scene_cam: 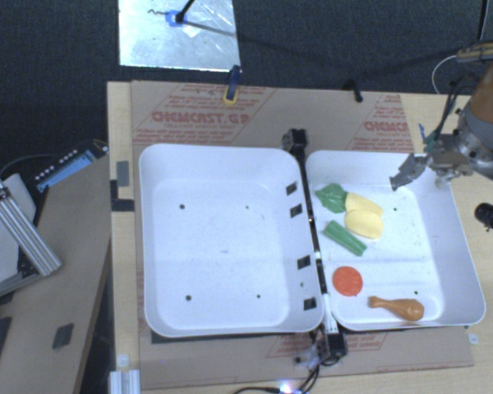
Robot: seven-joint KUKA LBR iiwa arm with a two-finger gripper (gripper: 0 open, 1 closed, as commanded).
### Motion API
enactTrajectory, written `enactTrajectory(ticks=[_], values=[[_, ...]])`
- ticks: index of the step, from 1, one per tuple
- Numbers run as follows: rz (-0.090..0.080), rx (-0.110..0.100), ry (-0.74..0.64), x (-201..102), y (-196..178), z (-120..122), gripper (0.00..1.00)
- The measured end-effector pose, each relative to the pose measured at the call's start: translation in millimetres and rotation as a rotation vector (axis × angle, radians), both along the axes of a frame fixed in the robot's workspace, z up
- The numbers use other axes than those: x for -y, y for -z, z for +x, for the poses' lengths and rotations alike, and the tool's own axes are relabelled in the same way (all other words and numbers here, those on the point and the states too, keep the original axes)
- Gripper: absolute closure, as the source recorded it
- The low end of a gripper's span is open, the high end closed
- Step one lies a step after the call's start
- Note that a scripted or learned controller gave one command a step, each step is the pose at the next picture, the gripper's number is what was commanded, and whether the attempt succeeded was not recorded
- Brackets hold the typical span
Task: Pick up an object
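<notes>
fixed overhead camera, slanted down, both bins (230, 158)

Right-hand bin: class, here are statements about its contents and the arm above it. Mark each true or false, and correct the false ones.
1. The red round object lies in the right bin. True.
2. The gripper is holding the brown drumstick-shaped object. False: that object lies on the bin floor near the front edge, far from the gripper.
3. The yellow object lies next to green pieces. True.
4. The toys lie in the left bin. False: they are all in the right bin.
5. The gripper hovers over the front left corner of the right bin. False: it is over the back right part.
</notes>
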State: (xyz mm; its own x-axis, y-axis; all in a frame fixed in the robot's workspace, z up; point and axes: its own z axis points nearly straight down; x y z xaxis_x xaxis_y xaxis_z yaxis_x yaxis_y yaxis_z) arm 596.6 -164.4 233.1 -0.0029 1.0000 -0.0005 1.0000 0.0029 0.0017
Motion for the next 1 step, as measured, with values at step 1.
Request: enactTrajectory(ticks=[1], values=[[0.001, -0.001, -0.006, -60.8, 21.5, 14.5, 0.0]])
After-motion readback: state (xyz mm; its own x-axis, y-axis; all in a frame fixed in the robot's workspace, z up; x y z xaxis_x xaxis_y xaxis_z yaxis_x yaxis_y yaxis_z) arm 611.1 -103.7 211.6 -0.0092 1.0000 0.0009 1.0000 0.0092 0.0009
